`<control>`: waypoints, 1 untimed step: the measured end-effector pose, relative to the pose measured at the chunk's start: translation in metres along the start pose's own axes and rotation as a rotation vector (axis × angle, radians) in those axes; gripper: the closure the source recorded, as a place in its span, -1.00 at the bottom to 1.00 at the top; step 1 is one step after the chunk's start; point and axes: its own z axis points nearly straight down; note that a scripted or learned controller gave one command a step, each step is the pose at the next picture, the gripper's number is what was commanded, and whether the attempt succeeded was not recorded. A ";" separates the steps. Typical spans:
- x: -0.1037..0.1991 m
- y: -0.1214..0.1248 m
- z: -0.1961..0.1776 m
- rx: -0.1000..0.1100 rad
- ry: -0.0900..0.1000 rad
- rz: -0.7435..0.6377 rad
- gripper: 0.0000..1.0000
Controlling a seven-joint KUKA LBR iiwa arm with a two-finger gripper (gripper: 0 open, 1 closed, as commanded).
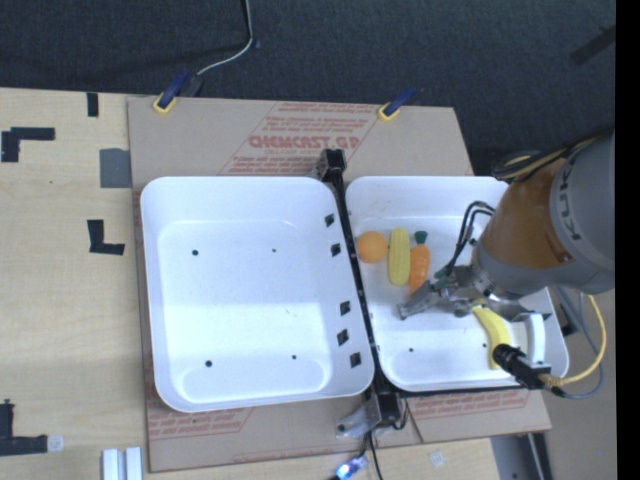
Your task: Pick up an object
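In the right bin (440, 368) lie a small orange ball (371, 247), a yellow corn cob (399, 256) and an orange carrot with a green top (419, 262), side by side near the divider. A yellow banana (493, 330) rests toward the bin's right front. My gripper (418, 305) hangs low over the bin floor, just below the carrot and left of the banana. Its grey fingers point left and I see nothing between them.
The left bin (170, 218) sits beside the right one, joined by a black clip strip (347, 268). Both rest on a cardboard sheet (300, 138). The arm's orange band (525, 228) and a yellow cable (590, 358) cover the right bin's right side.
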 end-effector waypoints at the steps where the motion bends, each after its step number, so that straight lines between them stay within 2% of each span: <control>1: -0.008 0.034 0.000 0.002 0.002 0.001 -1.00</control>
